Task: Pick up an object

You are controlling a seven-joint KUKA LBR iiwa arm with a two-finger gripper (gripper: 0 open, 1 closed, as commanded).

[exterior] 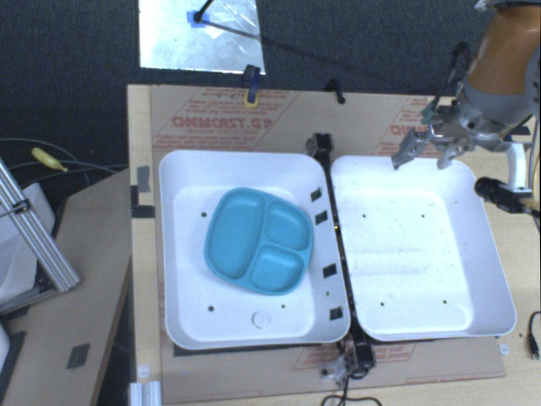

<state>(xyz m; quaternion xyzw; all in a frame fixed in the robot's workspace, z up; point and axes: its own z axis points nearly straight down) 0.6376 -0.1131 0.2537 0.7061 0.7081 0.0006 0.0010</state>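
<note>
Dark carpet fills the top of the frame, with a shiny silver sheet lying on it at upper left. Below it sits the bench, covered by brown cardboard printed with red lettering, carrying two shallow white bins side by side. In the left bin, at the centre-left of the frame, lies a blue divided plate with three compartments, flat on the bin floor and slightly turned. The right bin has a speckled white floor. From the upper right the arm, orange-banded above the wrist, reaches down to the hand, which hangs over the far rim of the right bin, well apart from the plate. Its two fingers are spread apart with nothing between them.
</note>
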